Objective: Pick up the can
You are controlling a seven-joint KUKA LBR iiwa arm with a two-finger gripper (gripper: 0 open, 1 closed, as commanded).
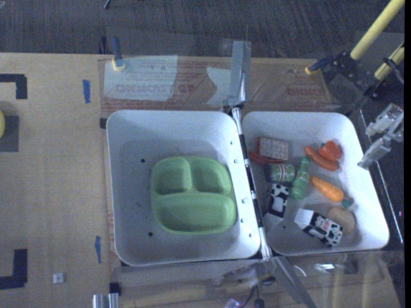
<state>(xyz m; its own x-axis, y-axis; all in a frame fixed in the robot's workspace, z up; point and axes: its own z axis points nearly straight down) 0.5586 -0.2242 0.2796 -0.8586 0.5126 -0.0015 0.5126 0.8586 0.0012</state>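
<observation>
The can (280, 172) is small, with a green label, and lies on its side near the middle of the right bin (366, 236). It touches a green bottle (300, 178) on its right. My gripper (379, 137) hovers over the right bin's right rim, well to the right of the can and apart from every object. Its fingers look spread open with nothing between them.
Around the can lie a pink box (274, 148), an orange-red vegetable (324, 154), a carrot (330, 188), two cow-patterned cartons (277, 200) (319, 227) and a tan lump (343, 218). The left bin (128, 140) holds a green divided plate (191, 194).
</observation>
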